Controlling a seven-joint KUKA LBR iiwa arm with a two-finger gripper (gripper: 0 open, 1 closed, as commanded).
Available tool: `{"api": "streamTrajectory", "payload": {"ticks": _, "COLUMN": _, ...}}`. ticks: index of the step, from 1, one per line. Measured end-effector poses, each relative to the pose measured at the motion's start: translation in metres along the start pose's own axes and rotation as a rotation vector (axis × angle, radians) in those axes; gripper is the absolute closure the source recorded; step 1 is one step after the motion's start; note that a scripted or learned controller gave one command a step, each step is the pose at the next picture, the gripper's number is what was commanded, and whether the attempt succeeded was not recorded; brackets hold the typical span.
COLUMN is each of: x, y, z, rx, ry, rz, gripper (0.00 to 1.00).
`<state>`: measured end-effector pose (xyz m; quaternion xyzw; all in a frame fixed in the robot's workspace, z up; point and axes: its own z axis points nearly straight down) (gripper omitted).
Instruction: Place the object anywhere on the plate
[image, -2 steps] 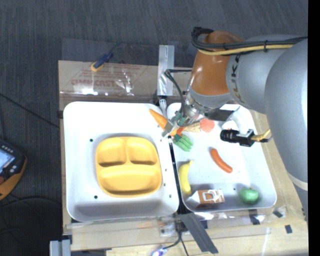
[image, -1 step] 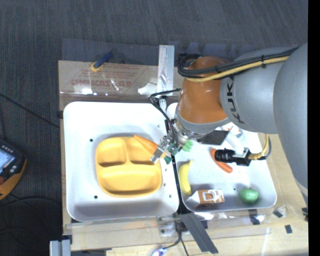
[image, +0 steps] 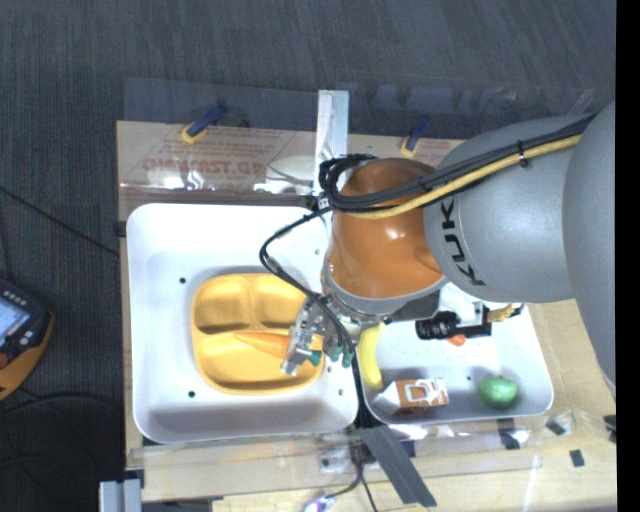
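- The gripper (image: 303, 345) is hanging over the right edge of the yellow plate (image: 225, 300), which sits in the left bin (image: 160, 250).
- Can't tell if it's open or closed, too much clutter and blur down there.
- An orange carrot (image: 262, 344) is lying on the plate's lower half, its right end just at the gripper. No idea if it's being held or only resting there.
- Over in the right bin (image: 535, 385): a yellow banana (image: 370, 360) against the left wall, an orange box (image: 420, 394) and a green ball (image: 498, 390) near the front.
- The arm's orange band (image: 380, 235) covers the middle where the two bins meet.
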<state>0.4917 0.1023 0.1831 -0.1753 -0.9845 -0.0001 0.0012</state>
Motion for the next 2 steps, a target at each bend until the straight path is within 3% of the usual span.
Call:
{"api": "streamTrajectory", "payload": {"ticks": 1, "x": -0.0561, "y": 0.0348, "z": -0.0639, "rx": 0.0, "ry": -0.003, "rz": 0.244, "gripper": 1.0}}
{"api": "streamTrajectory", "payload": {"ticks": 2, "x": -0.0561, "y": 0.0348, "z": -0.0639, "rx": 0.001, "ry": -0.003, "rz": 0.244, "gripper": 0.0}}
